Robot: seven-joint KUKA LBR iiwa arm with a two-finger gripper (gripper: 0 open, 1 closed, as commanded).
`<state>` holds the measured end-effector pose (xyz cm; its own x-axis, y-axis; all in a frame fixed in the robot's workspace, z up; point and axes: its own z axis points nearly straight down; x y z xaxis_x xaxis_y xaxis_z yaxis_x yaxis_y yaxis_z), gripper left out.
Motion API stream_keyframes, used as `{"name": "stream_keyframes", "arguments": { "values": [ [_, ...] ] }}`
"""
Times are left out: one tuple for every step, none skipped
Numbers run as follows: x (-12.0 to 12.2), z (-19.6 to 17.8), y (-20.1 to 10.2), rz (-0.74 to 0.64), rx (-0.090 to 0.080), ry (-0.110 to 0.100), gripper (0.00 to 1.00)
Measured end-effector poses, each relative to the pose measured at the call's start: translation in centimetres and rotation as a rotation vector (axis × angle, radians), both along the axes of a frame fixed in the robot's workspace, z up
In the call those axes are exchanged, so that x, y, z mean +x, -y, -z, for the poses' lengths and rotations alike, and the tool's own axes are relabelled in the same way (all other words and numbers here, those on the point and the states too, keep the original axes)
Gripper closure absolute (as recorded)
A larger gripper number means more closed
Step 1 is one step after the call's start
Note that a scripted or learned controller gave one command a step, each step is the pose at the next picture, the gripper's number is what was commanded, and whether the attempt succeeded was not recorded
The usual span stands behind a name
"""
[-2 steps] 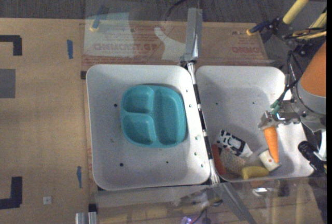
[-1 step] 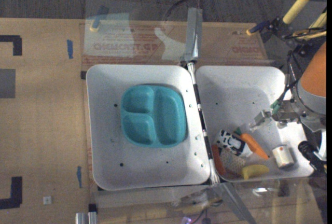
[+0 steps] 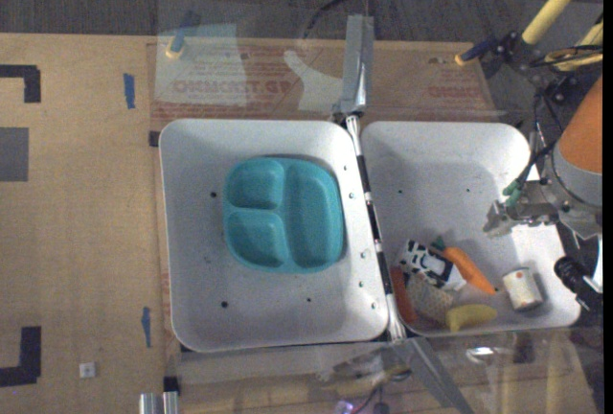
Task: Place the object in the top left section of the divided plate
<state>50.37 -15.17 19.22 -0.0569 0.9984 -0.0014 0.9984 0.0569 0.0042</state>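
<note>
Gripper (image 3: 505, 211), finger state indeterminate, hovers over right bin (image 3: 450, 158) for pickup; teal divided plate (image 3: 284, 213) awaits in left bin (image 3: 192, 287)

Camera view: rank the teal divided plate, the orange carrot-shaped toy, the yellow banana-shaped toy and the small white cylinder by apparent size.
1. Teal divided plate, by far the largest.
2. Orange carrot-shaped toy.
3. Yellow banana-shaped toy, close to the carrot; that order is unsure.
4. Small white cylinder.

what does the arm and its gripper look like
The arm is grey with an orange band above the wrist. The gripper is pale grey metal with a small green part on it. Thin dark cables run along the arm near the wrist.
</note>
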Motion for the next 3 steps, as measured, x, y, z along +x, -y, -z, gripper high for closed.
{"name": "stream_keyframes", "arguments": {
  "values": [
    [0.9,0.8,-11.4,-0.159,0.001,-0.005,1.0],
    [0.0,-16.7,-10.2,-0.178,-0.001,-0.002,1.0],
    [-2.4,-8.9,-11.6,-0.29,0.0,-0.004,1.0]
  ]
}}
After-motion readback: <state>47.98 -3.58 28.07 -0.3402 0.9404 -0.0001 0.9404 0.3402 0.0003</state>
